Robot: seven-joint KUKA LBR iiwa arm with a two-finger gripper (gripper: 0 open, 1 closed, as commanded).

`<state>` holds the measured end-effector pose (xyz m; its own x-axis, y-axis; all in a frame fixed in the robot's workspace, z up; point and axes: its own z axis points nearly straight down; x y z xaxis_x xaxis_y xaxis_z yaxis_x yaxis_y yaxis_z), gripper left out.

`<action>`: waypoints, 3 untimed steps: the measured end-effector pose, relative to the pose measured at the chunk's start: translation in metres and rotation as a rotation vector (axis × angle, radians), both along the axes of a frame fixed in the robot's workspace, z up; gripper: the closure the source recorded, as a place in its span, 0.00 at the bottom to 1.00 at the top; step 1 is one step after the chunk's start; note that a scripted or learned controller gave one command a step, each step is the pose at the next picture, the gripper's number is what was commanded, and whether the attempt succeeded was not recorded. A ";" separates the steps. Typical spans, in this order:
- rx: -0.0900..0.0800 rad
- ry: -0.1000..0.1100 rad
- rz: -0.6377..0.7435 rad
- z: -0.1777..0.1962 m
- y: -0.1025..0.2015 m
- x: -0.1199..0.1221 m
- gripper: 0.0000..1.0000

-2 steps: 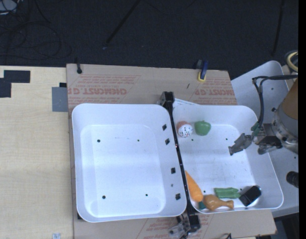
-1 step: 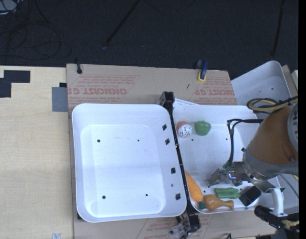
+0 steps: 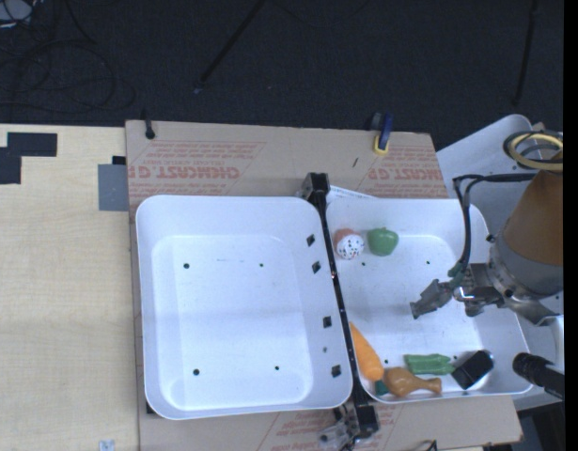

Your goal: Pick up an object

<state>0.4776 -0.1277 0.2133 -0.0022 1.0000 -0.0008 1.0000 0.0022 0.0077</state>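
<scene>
- The gripper (image 3: 429,303) hangs over the middle of the right bin (image 3: 415,252), reaching in from the right, nothing between its fingers; can't tell how they're set.
- Closest stuff sits below it along the bin's near edge: a green piece (image 3: 428,364), a black block (image 3: 473,369) and an orange-brown toy (image 3: 409,381), all well apart from the gripper.
- An orange carrot (image 3: 365,350) lies against the divider, down-left of the gripper.
- Up-left, a spotted white ball (image 3: 350,244) touches a green round thing (image 3: 383,241) near the far corner.
- The left bin (image 3: 157,252) sits next door.
</scene>
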 end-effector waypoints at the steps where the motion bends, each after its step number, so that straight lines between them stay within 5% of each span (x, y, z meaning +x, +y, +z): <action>1: 0.004 0.009 0.006 0.013 0.084 -0.001 0.00; 2: 0.001 -0.006 0.003 0.132 0.117 0.076 0.00; 3: 0.003 0.000 0.004 0.223 0.169 0.073 0.00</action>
<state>0.5502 0.0410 0.4365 -0.0067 1.0000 0.0019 0.9999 0.0067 0.0082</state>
